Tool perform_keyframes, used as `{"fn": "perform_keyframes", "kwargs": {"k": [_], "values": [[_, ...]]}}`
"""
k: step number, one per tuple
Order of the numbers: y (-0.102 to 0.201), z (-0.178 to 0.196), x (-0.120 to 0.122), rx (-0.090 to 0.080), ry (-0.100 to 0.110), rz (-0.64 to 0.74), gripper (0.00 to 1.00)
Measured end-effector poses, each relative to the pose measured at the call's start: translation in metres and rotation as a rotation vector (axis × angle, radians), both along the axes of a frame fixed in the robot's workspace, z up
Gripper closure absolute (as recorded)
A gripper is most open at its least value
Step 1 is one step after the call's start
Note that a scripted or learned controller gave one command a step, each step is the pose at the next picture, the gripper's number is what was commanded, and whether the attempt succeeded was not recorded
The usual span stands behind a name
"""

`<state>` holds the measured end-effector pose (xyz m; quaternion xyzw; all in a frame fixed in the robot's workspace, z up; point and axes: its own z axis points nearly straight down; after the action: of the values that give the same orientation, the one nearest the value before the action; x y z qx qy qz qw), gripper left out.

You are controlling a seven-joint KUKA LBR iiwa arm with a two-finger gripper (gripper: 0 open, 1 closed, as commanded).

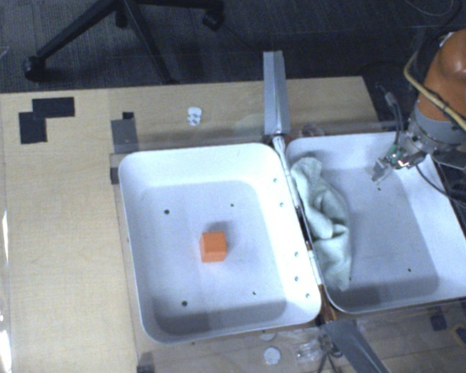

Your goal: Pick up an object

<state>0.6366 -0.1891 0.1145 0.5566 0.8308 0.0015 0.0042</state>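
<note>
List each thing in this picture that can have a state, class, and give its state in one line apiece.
Orange block: lying flat on the floor of the left bin, untouched.
White cloth: crumpled against the left wall of the right bin.
Claw: over the right bin's upper right part, apart from cloth and block.

I see an orange cube [214, 246] in the left bin [146, 190], a white cloth [323, 217] bunched against the right bin's [441, 275] left wall, and my claw [385, 167] over that bin's upper right.
</note>
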Motion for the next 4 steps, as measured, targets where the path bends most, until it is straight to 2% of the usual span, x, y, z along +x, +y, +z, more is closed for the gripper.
{"fn": "perform_keyframes", "kwargs": {"k": [1,2,3,4], "values": [[-0.008,-0.025,-0.004,0.001,-0.002,-0.107,1.0],[0.008,-0.026,-0.008,0.001,-0.003,-0.15,1.0],[0.013,0.011,0.034,0.0,0.001,0.003,1.0],[0.014,0.024,0.037,-0.003,-0.007,0.009,1.0]]}}
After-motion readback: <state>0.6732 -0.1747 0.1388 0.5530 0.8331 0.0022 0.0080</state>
